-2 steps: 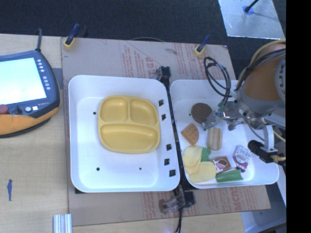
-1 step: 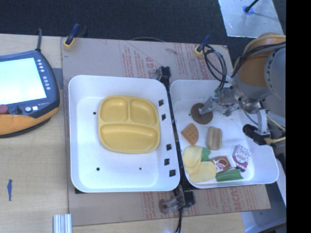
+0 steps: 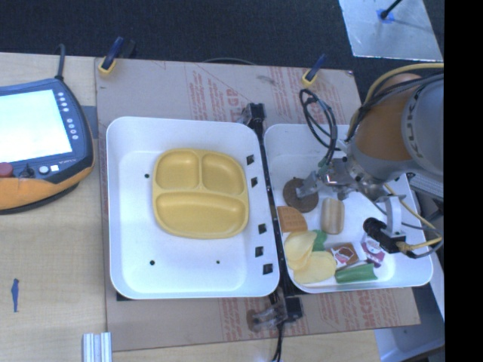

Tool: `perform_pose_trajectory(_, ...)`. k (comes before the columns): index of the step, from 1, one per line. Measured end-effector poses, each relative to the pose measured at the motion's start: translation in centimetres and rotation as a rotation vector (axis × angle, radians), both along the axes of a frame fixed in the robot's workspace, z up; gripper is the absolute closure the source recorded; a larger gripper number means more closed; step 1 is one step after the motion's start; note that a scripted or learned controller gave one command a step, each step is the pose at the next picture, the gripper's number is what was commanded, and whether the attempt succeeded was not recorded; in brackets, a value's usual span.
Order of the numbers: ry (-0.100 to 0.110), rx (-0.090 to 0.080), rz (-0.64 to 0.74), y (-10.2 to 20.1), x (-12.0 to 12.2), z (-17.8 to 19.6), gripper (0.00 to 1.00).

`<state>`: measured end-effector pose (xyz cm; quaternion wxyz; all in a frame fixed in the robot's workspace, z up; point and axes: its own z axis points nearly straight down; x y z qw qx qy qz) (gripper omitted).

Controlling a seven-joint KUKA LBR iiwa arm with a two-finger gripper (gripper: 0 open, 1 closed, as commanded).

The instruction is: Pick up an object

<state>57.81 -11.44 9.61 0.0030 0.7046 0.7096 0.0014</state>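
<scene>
Several toy foods: clustered in the lower half of the right bin [image 3: 419, 279], none lifted
Round brown piece [image 3: 299, 194]: upper left of the cluster, just under the gripper
Tan cylinder [image 3: 332, 216]: upright in the picture, right of the brown piece
Toast-like brown slice [image 3: 291, 219]: below the brown piece, beside the bin's left wall
Yellow pieces [image 3: 311, 259]: two pale lumps touching each other, below the slice
Green piece [image 3: 355, 273]: at the bin's front edge, right of the yellow lumps
Red-brown block [image 3: 345, 254]: just above the green piece
Gripper [image 3: 321, 181]: low over the right bin, next to the round brown piece; how far the claw is open cannot be told, and nothing is seen held in it
Arm [image 3: 392, 130]: grey and orange, reaching in from the right, cables looping above it
Left bin [image 3: 124, 210]: holds a yellow divided tray [image 3: 201, 192] with three compartments
Teach pendant [image 3: 41, 145]: on the bench far left, screen lit
</scene>
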Motion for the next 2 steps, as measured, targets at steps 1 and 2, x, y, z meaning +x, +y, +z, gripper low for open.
perform_pose_trajectory(1,0.014,0.002,-0.011,-4.1,-10.2,3.1,0.0)
perform_pose_trajectory(2,0.007,0.003,0.002,1.2,-5.6,-0.6,0.0)
